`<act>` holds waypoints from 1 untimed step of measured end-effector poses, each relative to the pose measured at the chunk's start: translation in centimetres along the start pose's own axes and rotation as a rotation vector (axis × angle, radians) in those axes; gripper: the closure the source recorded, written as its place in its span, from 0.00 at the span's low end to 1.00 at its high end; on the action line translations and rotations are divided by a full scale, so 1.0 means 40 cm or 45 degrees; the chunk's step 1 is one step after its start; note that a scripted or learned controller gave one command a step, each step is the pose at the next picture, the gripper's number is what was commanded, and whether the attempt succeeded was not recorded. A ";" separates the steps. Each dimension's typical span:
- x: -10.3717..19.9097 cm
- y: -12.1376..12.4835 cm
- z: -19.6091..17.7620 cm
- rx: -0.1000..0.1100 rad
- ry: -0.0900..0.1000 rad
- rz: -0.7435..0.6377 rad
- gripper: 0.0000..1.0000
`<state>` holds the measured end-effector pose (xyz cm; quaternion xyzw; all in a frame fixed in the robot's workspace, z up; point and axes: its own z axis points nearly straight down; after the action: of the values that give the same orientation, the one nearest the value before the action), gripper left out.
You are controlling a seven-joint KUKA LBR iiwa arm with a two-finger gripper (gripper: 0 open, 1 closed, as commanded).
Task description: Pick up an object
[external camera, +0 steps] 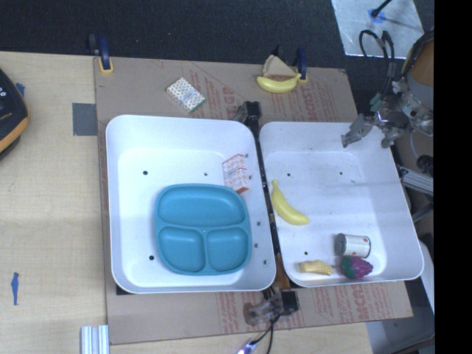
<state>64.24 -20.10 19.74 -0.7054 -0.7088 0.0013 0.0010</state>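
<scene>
My gripper (371, 134) hangs over the far right corner of the right bin (383, 198), its two fingers spread open with nothing between them. In this bin lie a yellow banana (287, 206) near the left wall, and along the front a small silver can (354, 244), a purple fruit-like thing (358, 267) and a small yellow piece (316, 268). All of them are well away from the gripper, toward the front. The left bin (133, 146) holds a blue divided plate (203, 228) and a red-and-white packet (236, 172).
Outside the bins, on the brown board, a second yellow banana (279, 82) and a patterned packet (184, 94) lie at the back. Scissors (377, 43) rest behind the gripper. A black and yellow device (10, 110) sits at the far left.
</scene>
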 end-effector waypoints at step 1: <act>-0.028 -0.252 -0.223 -0.002 0.000 0.002 0.00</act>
<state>54.19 -21.26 28.70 -0.7060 -0.7082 0.0007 0.0003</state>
